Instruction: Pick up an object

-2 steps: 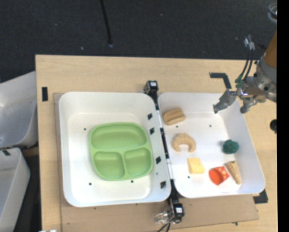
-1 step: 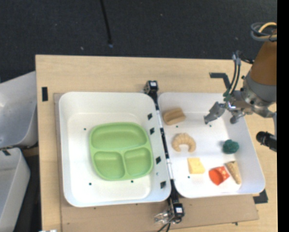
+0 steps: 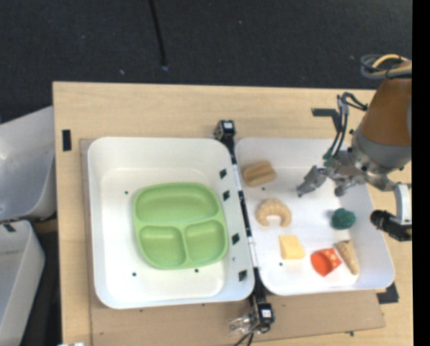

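Over the right bin (image 3: 387, 269), the gripper (image 3: 328, 182) hangs spread wide, holding nothing; 6 food items lie below. Left bin (image 3: 99, 215) carries a green tray (image 3: 180, 224). No legible writing. Bench (image 3: 142, 107): pale wood.

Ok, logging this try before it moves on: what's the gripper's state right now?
Gripper: open, holding nothing, above the right bin.
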